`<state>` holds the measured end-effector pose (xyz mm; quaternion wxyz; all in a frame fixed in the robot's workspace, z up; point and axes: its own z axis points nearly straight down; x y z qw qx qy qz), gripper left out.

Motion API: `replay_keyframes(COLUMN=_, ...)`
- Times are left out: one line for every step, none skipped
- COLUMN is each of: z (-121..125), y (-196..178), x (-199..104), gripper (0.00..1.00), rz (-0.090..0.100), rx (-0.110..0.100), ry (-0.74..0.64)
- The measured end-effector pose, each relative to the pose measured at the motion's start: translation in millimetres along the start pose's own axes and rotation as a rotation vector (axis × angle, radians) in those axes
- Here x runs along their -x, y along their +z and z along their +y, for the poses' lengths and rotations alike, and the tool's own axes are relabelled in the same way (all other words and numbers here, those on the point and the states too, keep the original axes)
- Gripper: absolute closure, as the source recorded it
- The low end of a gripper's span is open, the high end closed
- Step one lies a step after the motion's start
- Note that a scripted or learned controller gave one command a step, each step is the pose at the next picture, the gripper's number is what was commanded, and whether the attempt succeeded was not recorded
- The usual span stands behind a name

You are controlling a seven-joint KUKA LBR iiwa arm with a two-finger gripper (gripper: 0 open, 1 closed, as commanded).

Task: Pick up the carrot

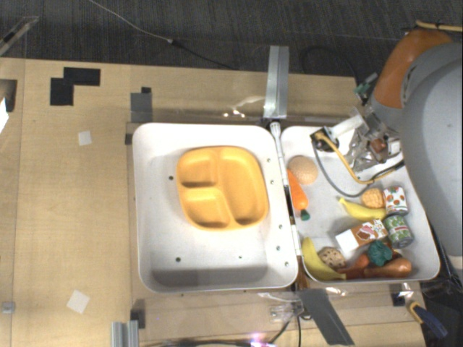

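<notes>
A pale wooden worktop (72,215) carries two shallow white bins side by side. The left bin (155,259), in the middle of the frame, holds a yellow divided plate (219,186).

The right bin (427,255), in the right part of the frame, is crowded with toy food. The carrot (298,194) lies along its left wall, orange with a small green tip pointing toward the bottom of the frame. A beige bun (303,170) touches its upper end. Lower right of it lie a banana (362,209), a cracker (373,196), two small cans (397,223) and a heap of other toys along the bin's bottom edge, including a second banana (318,261).

The grey arm (434,121) enters from the right edge, with its orange band at the upper right. Its tool (365,147) hangs over the upper part of the right bin, above and to the right of the carrot and apart from it. Cables and metal parts clutter it, so whether it is released or clenched cannot be told; nothing is seen held in it.

Risks, as a judgement: the carrot sits tight against the bin wall, so the tool may strike the wall or the divider between bins. The touching bun may be grabbed or pushed instead. The carrot is slim and may roll or slip out.
</notes>
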<state>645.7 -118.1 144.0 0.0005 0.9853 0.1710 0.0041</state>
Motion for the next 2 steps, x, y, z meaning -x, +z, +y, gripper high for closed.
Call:
replay_keyframes(z=-6.2, y=6.8, x=-4.6, gripper=1.0, rz=-0.004, rx=-0.003, ry=0.115)
replay_keyframes(z=-19.5, y=28.1, x=-8.6, gripper=1.0, rz=-0.006, rx=-0.004, ry=0.138)
